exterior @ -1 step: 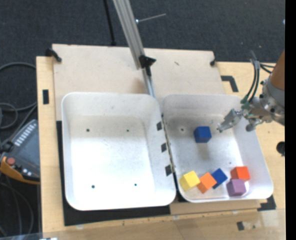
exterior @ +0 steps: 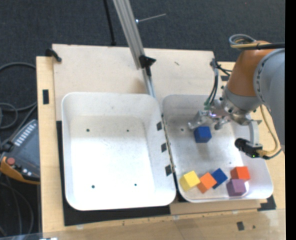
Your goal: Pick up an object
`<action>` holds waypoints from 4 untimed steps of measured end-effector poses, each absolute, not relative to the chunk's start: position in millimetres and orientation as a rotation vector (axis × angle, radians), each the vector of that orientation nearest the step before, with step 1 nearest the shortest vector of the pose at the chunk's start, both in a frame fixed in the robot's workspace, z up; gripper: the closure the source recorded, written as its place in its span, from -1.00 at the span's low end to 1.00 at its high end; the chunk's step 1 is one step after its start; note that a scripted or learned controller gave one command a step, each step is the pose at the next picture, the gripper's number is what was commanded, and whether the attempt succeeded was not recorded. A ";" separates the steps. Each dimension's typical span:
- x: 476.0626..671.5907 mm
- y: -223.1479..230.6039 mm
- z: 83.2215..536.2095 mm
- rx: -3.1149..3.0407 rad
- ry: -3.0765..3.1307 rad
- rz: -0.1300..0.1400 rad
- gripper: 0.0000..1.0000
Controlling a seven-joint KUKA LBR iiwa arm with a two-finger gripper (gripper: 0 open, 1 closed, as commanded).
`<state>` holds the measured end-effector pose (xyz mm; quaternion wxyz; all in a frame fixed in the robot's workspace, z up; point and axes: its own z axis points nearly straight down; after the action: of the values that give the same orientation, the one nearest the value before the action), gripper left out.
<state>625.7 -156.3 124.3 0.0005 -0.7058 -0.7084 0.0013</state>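
Observation:
My gripper [exterior: 207, 123] hangs over the right bin [exterior: 180, 109], in its upper middle, below the orange band of the arm [exterior: 245, 74]. A dark blue cube [exterior: 202, 134] sits directly under the gripper, touching or nearly touching it in this view. Whether the cube is gripped or resting on the bin floor is unclear. Along the bin's front edge lie a yellow cube [exterior: 190, 179], an orange cube [exterior: 207, 182], a second blue cube [exterior: 219, 176], a purple cube [exterior: 236, 186] and a red-orange cube [exterior: 240, 173].
The left bin [exterior: 73, 109] stands beside the right one, their walls meeting at the middle. A slanted aluminium post [exterior: 130, 29] rises behind the bins. Cables and a control pendant [exterior: 18, 154] lie off the bench to the left.

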 end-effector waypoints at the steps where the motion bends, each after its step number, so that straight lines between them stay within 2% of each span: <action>1: 614.9 -145.5 95.7 -2.218 -2.225 0.003 -1.00; 2: 616.4 -147.0 108.6 -2.222 -2.226 -0.003 1.00; 3: 606.6 -85.9 103.4 -2.218 -2.229 -0.004 1.00; 4: 626.4 -23.6 202.0 -2.216 -2.234 -0.012 1.00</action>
<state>626.4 -23.6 202.0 -0.0025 -0.7042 -0.7100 -0.0038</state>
